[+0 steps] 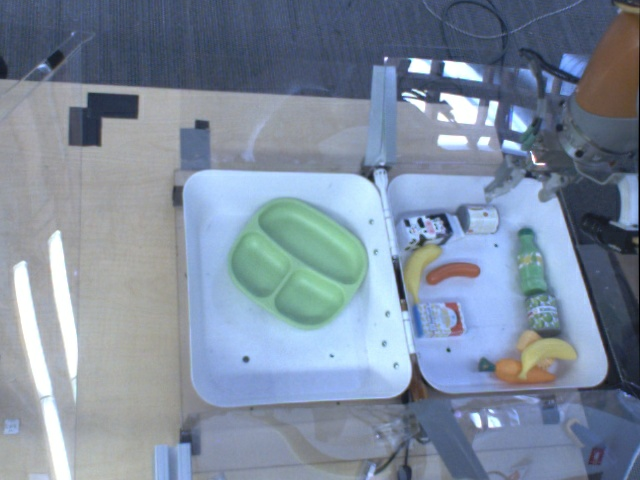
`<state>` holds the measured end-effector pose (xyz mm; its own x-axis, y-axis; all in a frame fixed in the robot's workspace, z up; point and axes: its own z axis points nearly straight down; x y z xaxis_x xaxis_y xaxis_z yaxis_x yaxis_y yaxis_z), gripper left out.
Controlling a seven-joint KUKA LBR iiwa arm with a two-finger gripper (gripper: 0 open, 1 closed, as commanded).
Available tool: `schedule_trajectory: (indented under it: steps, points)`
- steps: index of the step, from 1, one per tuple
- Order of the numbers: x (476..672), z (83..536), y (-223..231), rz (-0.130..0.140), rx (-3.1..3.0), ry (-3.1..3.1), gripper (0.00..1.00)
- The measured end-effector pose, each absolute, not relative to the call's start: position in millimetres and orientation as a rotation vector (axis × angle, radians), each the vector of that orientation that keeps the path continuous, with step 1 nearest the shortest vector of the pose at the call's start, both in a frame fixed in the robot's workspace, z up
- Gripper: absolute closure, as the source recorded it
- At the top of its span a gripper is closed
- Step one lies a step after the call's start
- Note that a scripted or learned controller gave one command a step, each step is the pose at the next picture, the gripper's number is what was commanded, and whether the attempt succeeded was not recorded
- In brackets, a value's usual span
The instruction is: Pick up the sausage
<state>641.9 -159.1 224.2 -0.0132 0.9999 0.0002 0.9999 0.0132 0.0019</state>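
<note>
On the left, the left bin (210, 368) holds a green plate (298, 262) with three parts, lying flat in the middle, maybe as a spot to put food on. The right bin (590, 353) is where all the small things are. Near its left wall lie a little carton (427, 229), a banana (420, 267) and a small box (438, 319). The sausage (453, 272) is just right of the banana, close beside it, lying flat on the bin floor. It is short, smooth and orange-red, with round ends. Nothing sits on top of it, so it looks easy to reach from above. Farther right are a can (479, 219), a green bottle (534, 278) and some toy fruit (535, 356). The gripper (528, 173) hangs above the far right edge, well apart from the sausage, with its jaws spread wide and nothing in them.
</note>
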Motion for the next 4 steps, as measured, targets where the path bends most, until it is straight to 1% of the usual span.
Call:
schedule_trajectory:
  steps: [1,2,3,4]
  points:
    - [601.1,97.2,-161.4,0.006,2.271,2.168,0.0]
    - [587.7,88.4,-120.2,0.012,2.235,2.196,0.0]
    - [557.3,89.1,-103.5,0.015,2.193,2.235,0.0]
    - [560.7,99.9,-101.2,0.024,2.182,2.241,1.0]
